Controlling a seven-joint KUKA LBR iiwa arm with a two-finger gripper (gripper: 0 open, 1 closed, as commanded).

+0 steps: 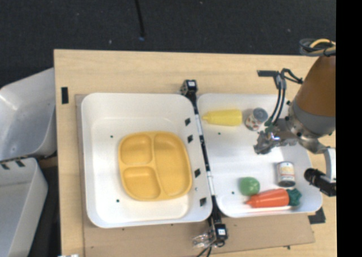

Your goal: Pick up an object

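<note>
Near edge of the right bin [317,209] first: carrot [271,198] lies flat along the front wall, green top pointing right. Green ball [248,185] sits just beside it, touching or nearly so, can't tell which. Small can [286,173] stands upright a bit further back and to the right, apart from both.

Mid bin: my gripper [263,144] hangs over bare white floor, roughly centre. Arm [317,94] comes in from the right, orange band above the wrist. Too small and dark at the tip to read the hand, so I cannot tell whether it's open or closed. I see nothing in it.

Far end of the right bin: corn [224,117] lies along the back wall, and a round grey thing [258,116] sits just to its right, prob. a small jar or lid, unclear. Both are near the gripper but apart from it.

Left bin [90,154] holds only the yellow tray [154,165], three compartments, flat in the middle.

My read: we're at the approach step, no pick made yet. Gripper is between targets. Nearest candidates are the corn and the grey thing just behind it. Next move, as I judge it, needs a short shift to centre over one item, fingers lined across its narrow side, then a straight drop. Corn close to the wall could make finger clearance tight.
</note>
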